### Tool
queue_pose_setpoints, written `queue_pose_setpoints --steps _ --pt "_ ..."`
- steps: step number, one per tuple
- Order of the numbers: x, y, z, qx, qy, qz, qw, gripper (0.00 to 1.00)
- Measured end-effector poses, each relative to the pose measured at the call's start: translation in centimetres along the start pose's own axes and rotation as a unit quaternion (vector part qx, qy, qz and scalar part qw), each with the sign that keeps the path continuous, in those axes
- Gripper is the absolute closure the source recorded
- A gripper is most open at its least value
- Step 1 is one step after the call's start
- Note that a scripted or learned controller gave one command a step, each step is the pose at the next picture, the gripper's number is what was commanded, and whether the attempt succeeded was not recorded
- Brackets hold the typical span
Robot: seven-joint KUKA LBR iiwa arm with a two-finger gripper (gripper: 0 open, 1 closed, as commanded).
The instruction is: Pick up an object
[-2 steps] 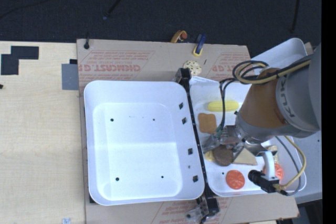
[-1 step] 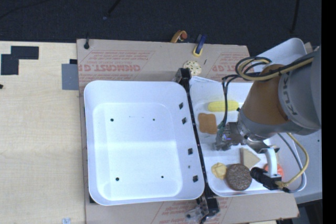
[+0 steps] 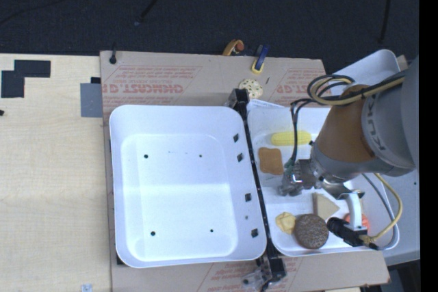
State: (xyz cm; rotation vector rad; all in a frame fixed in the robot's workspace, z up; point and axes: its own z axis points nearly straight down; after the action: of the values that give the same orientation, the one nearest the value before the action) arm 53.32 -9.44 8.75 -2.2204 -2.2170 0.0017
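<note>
Left bin (image 3: 179, 184): white, shallow, a few small dark holes in its floor. It sits on a brown cardboard sheet (image 3: 171, 82) with reversed red print. At the sheet's 12 o'clock edge, an orange clamp (image 3: 235, 47) and a blue-and-yellow clamp (image 3: 259, 59); just below them a small spotted ball (image 3: 250, 87), outside the bins.

Right bin (image 3: 277, 243): much of it is covered by the arm (image 3: 363, 130), so its 3 o'clock side is hidden. Items in it, from the divider: a tan rectangular slice (image 3: 270, 161) like toast; a yellow corn cob (image 3: 291, 139) at 12 o'clock, its right end cut off by the arm; a small yellow lump (image 3: 285, 221) at 6 o'clock; touching it, a round dark brown cookie (image 3: 311, 231); a pale wedge (image 3: 324, 204) just above the cookie; an orange-red bit (image 3: 358, 219), mostly hidden.

Gripper (image 3: 294, 182): metallic, low over the bin's middle, just right of the toast slice. Its tips blur into shadow; whether they are spread or closed cannot be made out, and nothing is seen between them.
</note>
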Motion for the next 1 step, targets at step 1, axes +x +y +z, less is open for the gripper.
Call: queue_pose_setpoints --steps 1 --pt "-0.06 -0.05 -1.01 0.001 0.001 0.003 1.0 1.0"
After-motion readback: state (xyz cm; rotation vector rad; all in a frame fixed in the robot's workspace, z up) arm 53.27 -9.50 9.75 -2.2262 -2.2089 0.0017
